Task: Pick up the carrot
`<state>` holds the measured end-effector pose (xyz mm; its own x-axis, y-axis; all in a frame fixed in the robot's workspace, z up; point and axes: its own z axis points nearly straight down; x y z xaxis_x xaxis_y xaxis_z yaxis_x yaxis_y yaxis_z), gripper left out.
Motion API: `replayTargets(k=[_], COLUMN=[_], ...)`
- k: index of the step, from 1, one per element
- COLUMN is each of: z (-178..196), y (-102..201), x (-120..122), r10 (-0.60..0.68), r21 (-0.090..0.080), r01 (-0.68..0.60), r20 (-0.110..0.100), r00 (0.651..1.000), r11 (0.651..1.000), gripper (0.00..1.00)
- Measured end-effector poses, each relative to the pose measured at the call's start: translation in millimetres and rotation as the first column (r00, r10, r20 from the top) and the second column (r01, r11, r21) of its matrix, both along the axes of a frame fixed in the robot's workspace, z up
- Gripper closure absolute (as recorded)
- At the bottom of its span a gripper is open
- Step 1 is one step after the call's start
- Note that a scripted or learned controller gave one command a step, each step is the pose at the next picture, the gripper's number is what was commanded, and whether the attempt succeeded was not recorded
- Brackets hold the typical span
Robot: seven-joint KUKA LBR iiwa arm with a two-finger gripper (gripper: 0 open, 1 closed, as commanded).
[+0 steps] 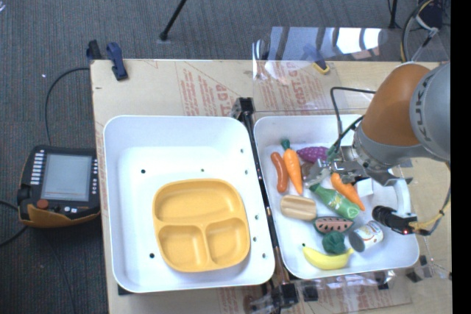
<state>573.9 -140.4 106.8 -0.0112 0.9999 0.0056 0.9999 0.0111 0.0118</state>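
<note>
Camera view: pincer [333, 171] state cannot be told, hovering at three o'clock; carrot [294, 168] lying ungrasped; pickup remaining.

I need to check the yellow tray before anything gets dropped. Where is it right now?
The yellow tray lies flat in the left bin, toward its front, across the divider from the right bin holding the toy food.

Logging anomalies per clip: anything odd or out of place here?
Nothing spilled or damaged. One oddity: two carrots in the right bin, one beside the sausage, another by the arm.
</note>
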Motion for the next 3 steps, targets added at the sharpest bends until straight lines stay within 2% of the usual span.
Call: replayTargets(k=[1, 2, 3], z=[8.9, 40.8, 65.3], y=[-2.2, 24.2, 33.3], x=[-1.2, -8.3, -36.1], r10=[-0.007, -0.066, -0.234], r21=[0.001, -0.003, -0.002], r01=[0.007, 0.066, 0.234], r20=[-0.007, -0.016, -0.023], r00=[1.000, 0.998, 0.972], r11=[1.000, 0.998, 0.972], gripper=[1.00, 1.00, 1.00])
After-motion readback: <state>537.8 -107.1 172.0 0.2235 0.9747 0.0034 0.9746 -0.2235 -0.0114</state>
